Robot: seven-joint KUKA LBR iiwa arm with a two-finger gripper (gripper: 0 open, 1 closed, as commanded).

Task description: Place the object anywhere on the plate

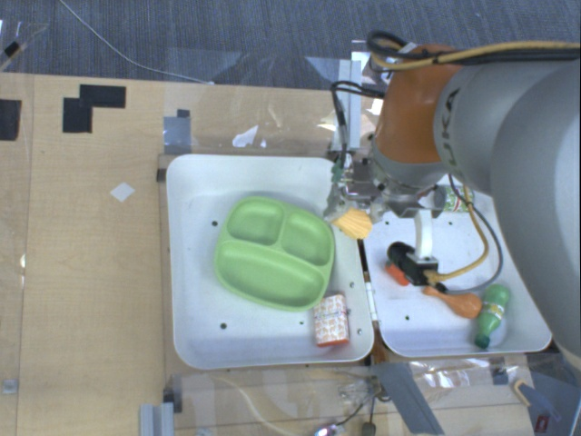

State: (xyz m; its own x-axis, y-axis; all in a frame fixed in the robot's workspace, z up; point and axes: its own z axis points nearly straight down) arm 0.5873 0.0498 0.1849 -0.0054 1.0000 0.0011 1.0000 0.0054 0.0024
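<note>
Reaching in beside the green three-part plastic plate (275, 251), the bent grey arm's end effector (352, 209) pinches a small yellow object (355, 223).

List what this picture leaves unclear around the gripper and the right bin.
- Gripper: the wrist hides its fingers, so open, shut or gripping the yellow object cannot be told.
- Right bin: the arm covers its far half.
- Green bottle: the label is too small to read.

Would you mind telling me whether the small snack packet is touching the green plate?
Cannot tell. In the camera view the snack packet sits right at the green plate's lower right rim, with no plain gap or contact visible.
</note>
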